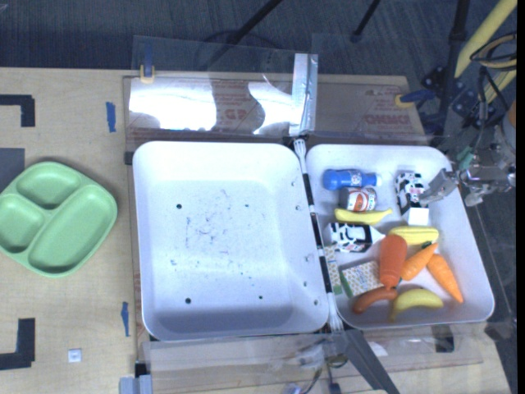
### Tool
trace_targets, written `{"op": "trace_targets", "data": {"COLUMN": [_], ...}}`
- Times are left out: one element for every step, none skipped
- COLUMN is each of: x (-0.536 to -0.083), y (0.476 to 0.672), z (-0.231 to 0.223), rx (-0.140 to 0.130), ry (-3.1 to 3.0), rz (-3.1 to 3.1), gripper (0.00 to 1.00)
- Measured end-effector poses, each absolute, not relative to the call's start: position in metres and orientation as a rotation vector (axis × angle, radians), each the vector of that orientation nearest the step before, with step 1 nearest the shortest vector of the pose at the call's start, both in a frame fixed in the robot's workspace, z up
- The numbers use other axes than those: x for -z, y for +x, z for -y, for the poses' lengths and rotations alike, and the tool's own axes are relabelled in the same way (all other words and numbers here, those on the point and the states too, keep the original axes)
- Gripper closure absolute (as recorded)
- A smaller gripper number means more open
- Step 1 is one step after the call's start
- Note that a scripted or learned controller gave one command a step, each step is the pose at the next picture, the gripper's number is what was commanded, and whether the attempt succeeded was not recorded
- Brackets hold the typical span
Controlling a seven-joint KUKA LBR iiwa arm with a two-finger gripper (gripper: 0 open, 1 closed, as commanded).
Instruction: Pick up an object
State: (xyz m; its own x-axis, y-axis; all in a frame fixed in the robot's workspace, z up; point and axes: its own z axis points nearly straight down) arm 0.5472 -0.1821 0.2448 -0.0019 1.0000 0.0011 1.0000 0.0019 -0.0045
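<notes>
The right white bin [480, 257] holds a pile of toy food. At its back lie a blue bottle [350, 178], a red-brown can [362, 198] and a thin yellow banana [363, 216]. A black-and-white patterned item [351, 235] lies by the bin's left wall and another [408, 185] sits at the back right, above a small white block [418, 216]. Orange carrots [392, 261] [445, 276], a second banana [417, 300] and a red sausage [371, 300] fill the front. My gripper [443, 185] hangs over the bin's back right corner, apart from the pile.
The left white bin [221, 158] adjoins the right one along a raised divider. A green divided plate [53, 217] rests on the bench at far left. A clear plastic panel [221, 97] stands behind the left bin. Tripod legs and cables crowd the back right.
</notes>
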Motion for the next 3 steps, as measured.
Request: {"op": "trace_targets", "data": {"x": [-0.105,-0.089,-0.094], "y": [0.527,0.590,0.589], "z": [0.212,0.200,0.203], "rx": [0.011,0.020,0.008], "ry": [-2.272,-2.501,-2.504], "rz": [2.152,1.884,1.891], "gripper": [0.00,0.00,1.00]}}
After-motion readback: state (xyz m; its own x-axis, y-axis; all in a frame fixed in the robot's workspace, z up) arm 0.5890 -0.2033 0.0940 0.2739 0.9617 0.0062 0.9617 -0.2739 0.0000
